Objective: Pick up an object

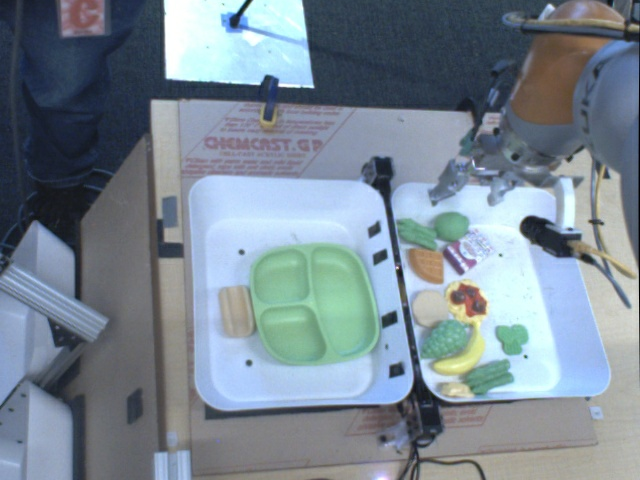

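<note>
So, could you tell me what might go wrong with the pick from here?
1. The toy food in the right bin is crowded: the banana touches the green grapes, so the hand may nudge or grab two at once.
2. The hand hangs above the bin's far rim and could clip it descending.

Grey arm (610,98), orange band, metal fingers (450,180).

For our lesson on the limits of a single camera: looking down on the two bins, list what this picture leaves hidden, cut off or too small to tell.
- Pincer, camera view: small and blurred above the right bin; nothing can be told about a grasp.
- Arm: cut off by the right edge.
- Toy food pile: pieces overlap, so the lower ones are partly hidden.
- Small packet: print too small to read.
- Green tray in the left bin: covers the floor beneath it.
</note>
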`<state>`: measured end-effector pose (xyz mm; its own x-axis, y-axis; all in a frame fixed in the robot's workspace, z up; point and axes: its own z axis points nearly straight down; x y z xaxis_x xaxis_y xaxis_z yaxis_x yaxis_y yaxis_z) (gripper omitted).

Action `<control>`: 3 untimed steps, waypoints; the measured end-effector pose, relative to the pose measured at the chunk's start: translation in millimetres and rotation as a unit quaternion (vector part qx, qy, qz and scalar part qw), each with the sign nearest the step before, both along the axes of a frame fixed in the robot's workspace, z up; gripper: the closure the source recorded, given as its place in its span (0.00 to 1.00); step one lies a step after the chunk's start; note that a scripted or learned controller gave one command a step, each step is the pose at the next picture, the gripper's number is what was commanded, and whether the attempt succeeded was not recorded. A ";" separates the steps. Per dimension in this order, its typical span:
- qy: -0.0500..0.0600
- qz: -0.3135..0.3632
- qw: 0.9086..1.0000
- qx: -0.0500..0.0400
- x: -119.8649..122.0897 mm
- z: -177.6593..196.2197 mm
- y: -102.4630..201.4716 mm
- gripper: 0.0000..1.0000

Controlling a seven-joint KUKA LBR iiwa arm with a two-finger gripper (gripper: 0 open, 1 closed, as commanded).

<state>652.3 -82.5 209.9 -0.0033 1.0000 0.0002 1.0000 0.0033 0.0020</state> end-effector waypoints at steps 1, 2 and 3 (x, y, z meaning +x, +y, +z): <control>0.002 -0.002 1.000 -0.001 15.3 -132.1 -28.6 0.00; -0.003 -0.001 1.000 0.000 18.6 -111.7 -27.6 1.00; -0.001 0.001 1.000 0.001 -73.5 -19.8 22.9 1.00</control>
